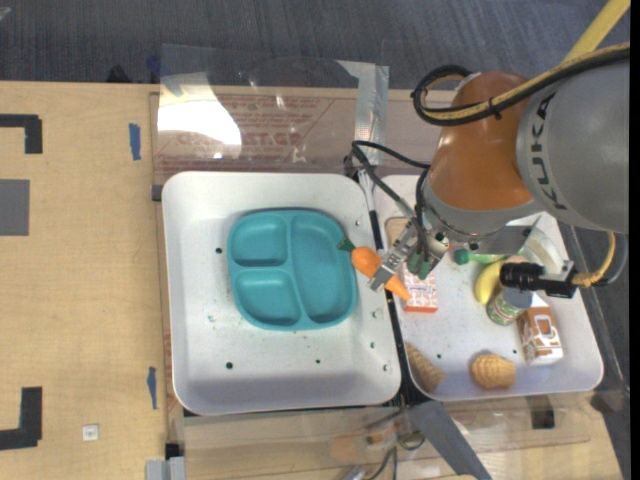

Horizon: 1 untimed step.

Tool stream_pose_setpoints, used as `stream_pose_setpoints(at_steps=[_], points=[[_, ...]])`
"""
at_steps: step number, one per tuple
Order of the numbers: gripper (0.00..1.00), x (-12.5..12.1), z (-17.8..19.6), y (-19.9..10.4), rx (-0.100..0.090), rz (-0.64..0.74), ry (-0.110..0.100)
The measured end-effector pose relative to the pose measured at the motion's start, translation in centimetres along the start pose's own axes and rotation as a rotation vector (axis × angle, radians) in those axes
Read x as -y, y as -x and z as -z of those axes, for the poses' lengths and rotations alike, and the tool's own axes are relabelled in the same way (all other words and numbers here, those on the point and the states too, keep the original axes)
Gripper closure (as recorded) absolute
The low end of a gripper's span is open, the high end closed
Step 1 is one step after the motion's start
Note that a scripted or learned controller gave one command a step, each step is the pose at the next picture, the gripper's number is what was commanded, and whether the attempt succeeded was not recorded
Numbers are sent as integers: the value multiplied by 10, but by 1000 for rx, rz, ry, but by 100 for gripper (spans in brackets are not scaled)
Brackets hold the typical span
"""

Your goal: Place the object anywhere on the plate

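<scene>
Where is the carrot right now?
The carrot is in the hand, over the divide between the two bins, just right of the plate.

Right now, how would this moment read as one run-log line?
phase: carry | gripper: shut on carrot | position: over divide between bins, beside plate right edge | carrot not yet on plate

In the right bin (585, 373), a red-and-white carton (420, 294) is seen just below the hand, a banana (486, 282) and can (504, 310) beside it, a bread roll (493, 370) farther below.
</scene>
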<state>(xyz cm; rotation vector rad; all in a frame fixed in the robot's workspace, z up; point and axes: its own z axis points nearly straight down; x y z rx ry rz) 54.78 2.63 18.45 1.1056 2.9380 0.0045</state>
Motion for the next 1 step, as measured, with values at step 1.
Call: stream_pose_setpoints(at_steps=[1], points=[[0, 2, 0, 2, 1, -5, -1]])
